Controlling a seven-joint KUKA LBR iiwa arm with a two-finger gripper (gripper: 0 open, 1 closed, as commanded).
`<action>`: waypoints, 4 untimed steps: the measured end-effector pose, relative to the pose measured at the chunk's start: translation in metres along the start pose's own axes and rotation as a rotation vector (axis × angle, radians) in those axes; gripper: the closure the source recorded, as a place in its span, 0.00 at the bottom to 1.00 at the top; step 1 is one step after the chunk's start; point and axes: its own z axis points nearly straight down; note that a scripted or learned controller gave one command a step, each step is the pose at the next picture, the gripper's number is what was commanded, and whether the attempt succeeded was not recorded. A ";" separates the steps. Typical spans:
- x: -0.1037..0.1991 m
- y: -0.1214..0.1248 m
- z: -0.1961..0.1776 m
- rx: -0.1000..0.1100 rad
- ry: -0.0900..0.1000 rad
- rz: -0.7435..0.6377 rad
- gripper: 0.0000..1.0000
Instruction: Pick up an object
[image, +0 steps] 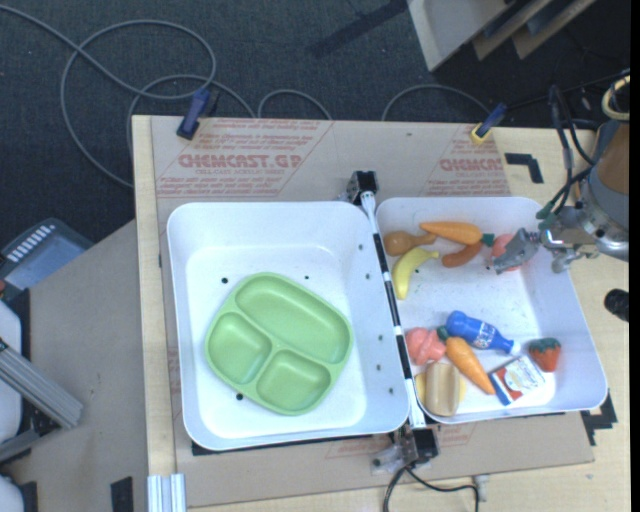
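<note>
While my jaws (507, 252) hung low in the right bin (575, 300), near the orange carrot (452, 231), I could not tell if they were apart. I judged grabbing came next.

My arm (612, 190) is running off the right edge, so most of it is cut away. My gripper (522, 250) is blurring against the far right bin's (585, 330) rim, and something reddish by it is too smeared to name.
</note>
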 end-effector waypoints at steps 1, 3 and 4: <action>0.008 0.068 0.119 -0.009 -0.001 0.000 0.00; 0.044 0.029 0.124 0.002 0.001 0.000 0.00; 0.004 0.099 0.125 0.031 0.018 0.002 0.00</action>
